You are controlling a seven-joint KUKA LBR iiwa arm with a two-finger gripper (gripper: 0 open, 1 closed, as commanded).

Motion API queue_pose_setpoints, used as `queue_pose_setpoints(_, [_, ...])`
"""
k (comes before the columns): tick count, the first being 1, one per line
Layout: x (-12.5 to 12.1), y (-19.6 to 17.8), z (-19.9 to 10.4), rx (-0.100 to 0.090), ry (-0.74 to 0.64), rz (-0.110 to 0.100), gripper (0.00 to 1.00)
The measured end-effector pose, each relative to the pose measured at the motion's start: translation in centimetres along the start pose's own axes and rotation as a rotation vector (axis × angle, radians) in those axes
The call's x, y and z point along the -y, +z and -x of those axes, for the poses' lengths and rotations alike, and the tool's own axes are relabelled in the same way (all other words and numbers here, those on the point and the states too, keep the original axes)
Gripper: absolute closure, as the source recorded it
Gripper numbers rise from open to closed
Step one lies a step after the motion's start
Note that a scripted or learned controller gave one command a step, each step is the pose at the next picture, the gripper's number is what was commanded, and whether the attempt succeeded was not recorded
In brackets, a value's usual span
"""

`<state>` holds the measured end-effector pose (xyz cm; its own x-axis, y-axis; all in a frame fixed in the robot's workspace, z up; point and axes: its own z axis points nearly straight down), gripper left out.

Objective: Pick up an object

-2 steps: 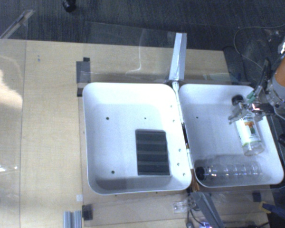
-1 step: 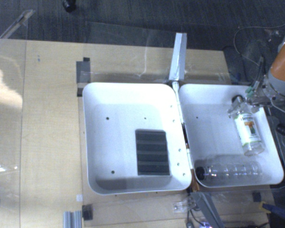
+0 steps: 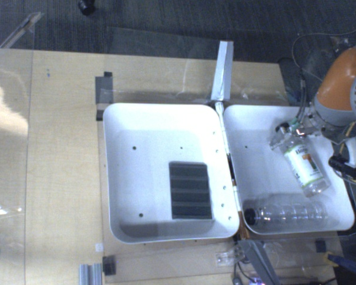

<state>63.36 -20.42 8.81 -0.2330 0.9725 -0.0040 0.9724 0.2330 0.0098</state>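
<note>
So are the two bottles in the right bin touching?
Apart. The camera view shows a strip of white bin floor between the labelled bottle and the clear bottle lying along the front wall of the right bin.

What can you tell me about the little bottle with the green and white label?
The bottle looks like clear plastic with a white and green label and an orange patch. It lies tilted in the right bin, neck up-left near the gripper. Just below it, along the near wall, lies a clear ribbed bottle with a dark cap.
</note>
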Motion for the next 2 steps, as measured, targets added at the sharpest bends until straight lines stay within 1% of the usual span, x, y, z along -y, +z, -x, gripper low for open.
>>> queue_pose_setpoints(1, [-4.8, 0.1, -6.7, -0.001, -0.047, -0.006, 0.00])
queue_pose_setpoints(2, [-5.2, -1.2, -6.8, 0.001, -0.051, 0.005, 1.00])
